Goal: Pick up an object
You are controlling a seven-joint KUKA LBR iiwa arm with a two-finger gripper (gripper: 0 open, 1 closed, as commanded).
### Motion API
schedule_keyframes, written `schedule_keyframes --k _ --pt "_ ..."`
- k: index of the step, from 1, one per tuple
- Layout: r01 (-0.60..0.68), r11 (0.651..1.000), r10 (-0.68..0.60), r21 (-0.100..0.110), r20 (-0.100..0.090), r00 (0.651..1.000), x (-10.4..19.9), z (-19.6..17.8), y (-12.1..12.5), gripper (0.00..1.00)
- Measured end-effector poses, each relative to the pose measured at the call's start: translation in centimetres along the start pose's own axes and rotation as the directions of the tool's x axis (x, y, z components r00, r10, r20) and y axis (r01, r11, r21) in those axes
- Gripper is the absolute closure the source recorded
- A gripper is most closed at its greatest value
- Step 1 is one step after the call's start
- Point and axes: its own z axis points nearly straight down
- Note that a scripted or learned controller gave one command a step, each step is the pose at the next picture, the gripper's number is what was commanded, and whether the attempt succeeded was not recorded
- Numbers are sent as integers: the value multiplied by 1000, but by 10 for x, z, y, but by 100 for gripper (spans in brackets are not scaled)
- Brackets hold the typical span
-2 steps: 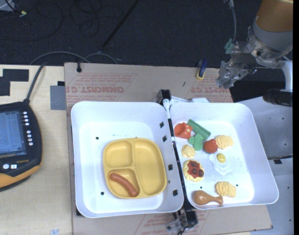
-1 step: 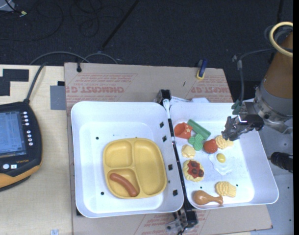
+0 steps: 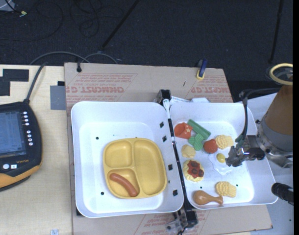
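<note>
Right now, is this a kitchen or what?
Probably a robot lab, not a kitchen: the food in the right bin looks like toys, a control tablet lies nearby, and cables trail across the floor.

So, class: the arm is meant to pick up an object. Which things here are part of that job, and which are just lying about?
Part of the job:
- gripper, over the right bin
- toy food there: drumstick, green block, red piece, small pizza
- sausage on the yellow tray, left bin

Lying about:
- control pendant
- cardboard sheet
- blue clip
</note>
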Motion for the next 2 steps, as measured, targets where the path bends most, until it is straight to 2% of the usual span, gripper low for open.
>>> schedule_keyframes --k 1,2 --pt "11 1000 -11 -13 0 1000 62 -31 3 100" --pt "13 1000 -13 -12 0 1000 134 -51 2 100"
